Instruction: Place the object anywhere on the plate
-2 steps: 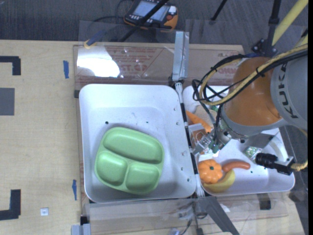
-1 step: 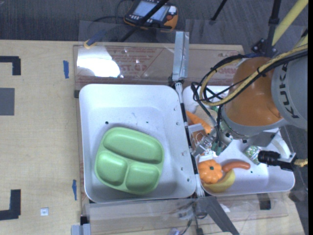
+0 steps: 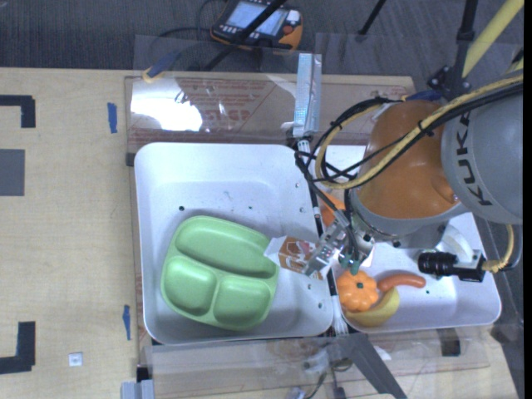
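A green divided plate (image 3: pixel 218 273) lies in the left bin (image 3: pixel 208 173), toward its front. Just off the plate's right rim hangs a small white, orange and brown packet (image 3: pixel 293 253), tilted. My gripper (image 3: pixel 319 261) reaches over the divider between the bins and is shut on the packet's right edge. The packet's left corner is at the plate's rim; I cannot tell if it touches. The orange wrist band and grey arm (image 3: pixel 416 173) cover most of the right bin.
The right bin (image 3: pixel 465 302) holds an orange toy pumpkin (image 3: pixel 359 293), a yellow banana (image 3: pixel 381 307) and an orange-red sausage (image 3: pixel 401 281) near its front. A black fitting (image 3: pixel 449 264) sticks out under the arm. Cables (image 3: pixel 332 152) loop above the gripper.
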Robot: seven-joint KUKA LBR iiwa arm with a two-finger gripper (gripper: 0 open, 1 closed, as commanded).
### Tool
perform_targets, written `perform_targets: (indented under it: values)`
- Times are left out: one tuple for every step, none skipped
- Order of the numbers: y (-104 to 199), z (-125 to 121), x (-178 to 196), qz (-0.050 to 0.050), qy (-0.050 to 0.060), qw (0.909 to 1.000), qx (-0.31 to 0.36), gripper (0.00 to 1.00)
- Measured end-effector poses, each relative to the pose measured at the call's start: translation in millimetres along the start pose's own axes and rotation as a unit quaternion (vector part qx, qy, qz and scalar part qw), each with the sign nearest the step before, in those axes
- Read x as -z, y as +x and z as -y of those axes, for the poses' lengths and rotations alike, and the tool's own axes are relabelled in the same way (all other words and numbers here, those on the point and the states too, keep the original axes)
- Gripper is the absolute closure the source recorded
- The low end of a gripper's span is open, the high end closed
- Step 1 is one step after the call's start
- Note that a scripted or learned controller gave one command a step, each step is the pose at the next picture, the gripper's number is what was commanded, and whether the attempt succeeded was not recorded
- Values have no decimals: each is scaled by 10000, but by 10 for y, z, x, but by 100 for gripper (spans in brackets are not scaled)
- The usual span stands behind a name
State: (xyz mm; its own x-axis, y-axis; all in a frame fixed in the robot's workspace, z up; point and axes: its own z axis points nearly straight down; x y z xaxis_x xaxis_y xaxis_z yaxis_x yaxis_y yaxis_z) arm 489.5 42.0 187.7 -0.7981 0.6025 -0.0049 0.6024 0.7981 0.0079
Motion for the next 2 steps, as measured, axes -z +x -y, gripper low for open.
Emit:
perform_targets:
  values:
    - [394,-735,-226,-15,21,9950,994,100]
    - [392,-734,-225,-15,21,9951,992,0]
